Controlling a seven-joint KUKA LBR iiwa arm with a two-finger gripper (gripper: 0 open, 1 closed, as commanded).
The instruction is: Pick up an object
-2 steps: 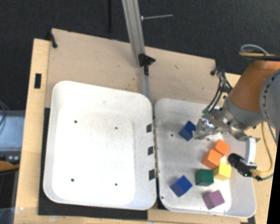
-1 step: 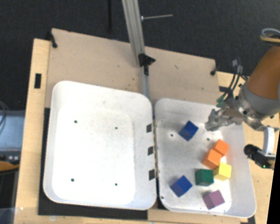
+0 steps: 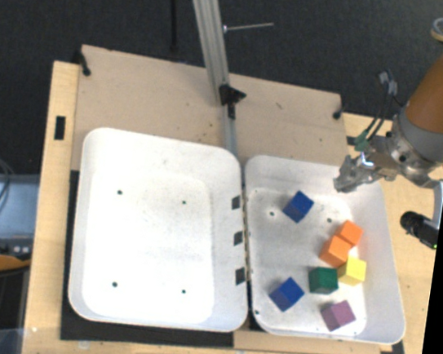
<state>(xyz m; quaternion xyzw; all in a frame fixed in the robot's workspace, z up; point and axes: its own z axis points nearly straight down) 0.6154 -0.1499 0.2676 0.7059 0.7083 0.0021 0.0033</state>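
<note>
Dark floor surrounds the tan bench, which carries two shallow white bins side by side. At the right edge my arm is cut off, its orange band and grey wrist just showing, and my gripper hangs over the far right corner of the right bin; it is too small and blurred for me to tell how my jaws stand. A slanted metal post crosses the far side of the bench and ends between the bins. Every block lies in the right bin: a blue cube closest to me, tilted cornerwise; two orange cubes touching; a yellow cube; a green cube; a second blue cube; a purple cube. They are cubes, so no long axis shows. Left bin sits beside a handheld controller.
</note>
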